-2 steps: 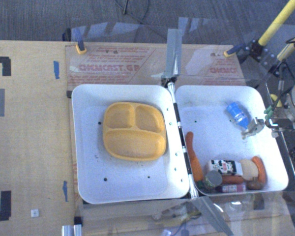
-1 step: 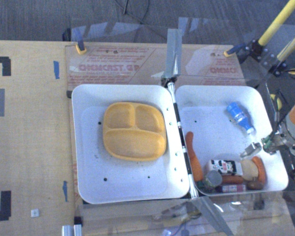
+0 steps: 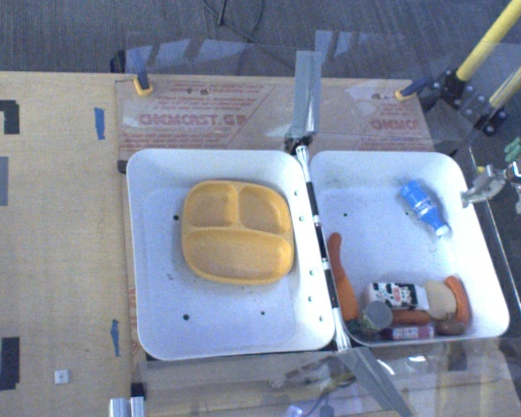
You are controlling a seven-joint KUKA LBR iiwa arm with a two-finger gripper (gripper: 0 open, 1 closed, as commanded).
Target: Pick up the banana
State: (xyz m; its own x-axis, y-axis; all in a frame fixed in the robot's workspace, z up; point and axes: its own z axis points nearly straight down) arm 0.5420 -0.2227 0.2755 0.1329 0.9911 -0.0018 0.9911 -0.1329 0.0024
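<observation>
Two white bins sit side by side on the tabletop (image 3: 52, 233). The left bin (image 3: 148, 172) holds a yellow divided plate (image 3: 239, 231). The right bin (image 3: 347, 168) holds a blue bottle (image 3: 424, 205) near its far right corner and a long orange piece (image 3: 341, 276) along its left wall. A small carton (image 3: 398, 295) and a tan piece (image 3: 443, 298) are crowded with other items at the near edge. Which of these is the banana cannot be told.

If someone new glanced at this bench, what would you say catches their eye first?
Most likely the yellow divided plate, lying upside down in the middle of the left bin. Next comes the blue bottle lying alone toward the far right of the right bin, and then the clutter packed along that bin's near edge, with an orange carrot by the left wall.
</observation>
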